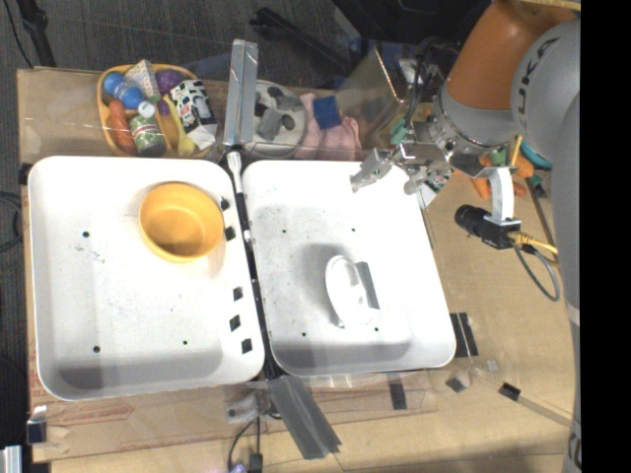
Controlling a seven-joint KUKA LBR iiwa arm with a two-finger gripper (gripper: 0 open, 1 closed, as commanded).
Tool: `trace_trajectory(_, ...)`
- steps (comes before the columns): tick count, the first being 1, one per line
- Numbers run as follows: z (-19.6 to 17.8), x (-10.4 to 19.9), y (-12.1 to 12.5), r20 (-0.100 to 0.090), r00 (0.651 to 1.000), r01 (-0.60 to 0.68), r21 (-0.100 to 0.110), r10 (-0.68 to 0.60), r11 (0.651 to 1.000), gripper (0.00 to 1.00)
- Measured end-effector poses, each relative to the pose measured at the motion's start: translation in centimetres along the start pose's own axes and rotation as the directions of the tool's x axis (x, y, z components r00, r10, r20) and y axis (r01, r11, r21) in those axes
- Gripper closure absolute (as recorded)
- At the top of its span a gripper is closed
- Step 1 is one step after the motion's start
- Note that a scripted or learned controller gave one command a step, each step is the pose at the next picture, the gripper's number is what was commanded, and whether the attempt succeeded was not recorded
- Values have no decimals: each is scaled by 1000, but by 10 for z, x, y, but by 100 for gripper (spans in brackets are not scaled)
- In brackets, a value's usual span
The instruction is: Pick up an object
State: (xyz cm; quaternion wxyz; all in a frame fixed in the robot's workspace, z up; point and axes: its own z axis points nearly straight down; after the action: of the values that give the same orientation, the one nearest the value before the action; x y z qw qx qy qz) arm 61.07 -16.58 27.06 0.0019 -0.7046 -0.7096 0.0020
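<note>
Here's the arm [513, 57] reaching in from the right, its gripper [396, 172] hovering over the top right corner of the right bin [296, 343]. The fingers [367, 170] are spread apart with nothing between them. Down in that right bin lies a white object [347, 292] with a grey strip along one side, sitting near the bin's middle, well apart from the gripper. Over in the left bin [89, 323] there's a yellow bowl [180, 222], upright, in the upper half. Behind the 2 bins on the counter [493, 333] sits a yellow basket [116, 87] packed with small colourful items.
</note>
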Motion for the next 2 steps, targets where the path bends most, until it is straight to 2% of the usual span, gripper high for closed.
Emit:
trace_trajectory(1, 170, 39, -32, -1, 983, 185, 1, -185, 983, 0)
trace_trajectory(2, 179, 1, -59, -1, 957, 292, -3, -292, 957, 0)
